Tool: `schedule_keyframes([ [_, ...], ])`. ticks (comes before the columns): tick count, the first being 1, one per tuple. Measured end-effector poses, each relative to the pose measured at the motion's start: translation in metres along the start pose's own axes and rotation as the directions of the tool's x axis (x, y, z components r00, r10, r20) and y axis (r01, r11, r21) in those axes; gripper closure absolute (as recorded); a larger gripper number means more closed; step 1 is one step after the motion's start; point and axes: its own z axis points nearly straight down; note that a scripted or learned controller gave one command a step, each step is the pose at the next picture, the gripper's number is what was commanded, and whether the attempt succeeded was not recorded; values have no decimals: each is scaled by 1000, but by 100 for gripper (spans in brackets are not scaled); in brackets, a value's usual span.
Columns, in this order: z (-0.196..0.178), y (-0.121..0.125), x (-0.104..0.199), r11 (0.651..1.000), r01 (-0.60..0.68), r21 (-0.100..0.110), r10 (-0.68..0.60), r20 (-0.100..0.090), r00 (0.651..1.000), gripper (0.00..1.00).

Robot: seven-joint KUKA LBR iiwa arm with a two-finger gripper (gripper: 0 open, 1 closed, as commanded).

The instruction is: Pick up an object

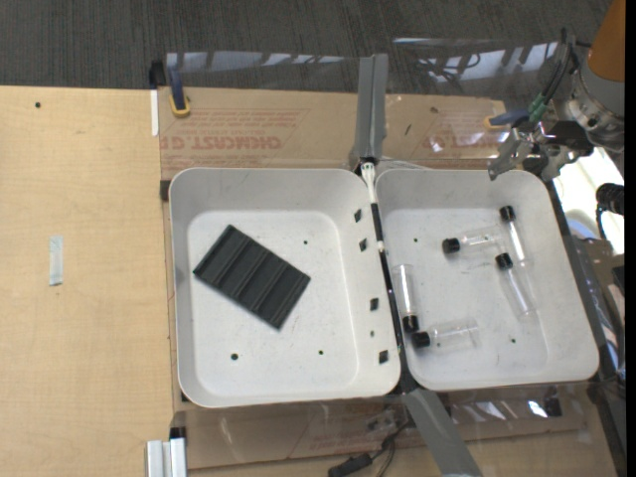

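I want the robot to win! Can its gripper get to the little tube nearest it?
Probably yes. The gripper hangs just past the right bin's far rim, and the nearest tube lies alone on the bin floor with nothing over it.

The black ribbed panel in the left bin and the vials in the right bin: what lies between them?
In the camera view, bare white floor, then the bins' adjoining rims, separate the black ribbed panel from the vials.

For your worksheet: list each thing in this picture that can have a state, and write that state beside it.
Black ridged panel: flat, askew, in left bin.
Clear vials with black caps: five, lying down, capped, in right bin.
Pincer: above the right bin's far rim, holding nothing visible.
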Motion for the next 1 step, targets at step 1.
schedule_keyframes([
  [1,146,-45,-2,985,172,-2,-172,0,985,0],
])
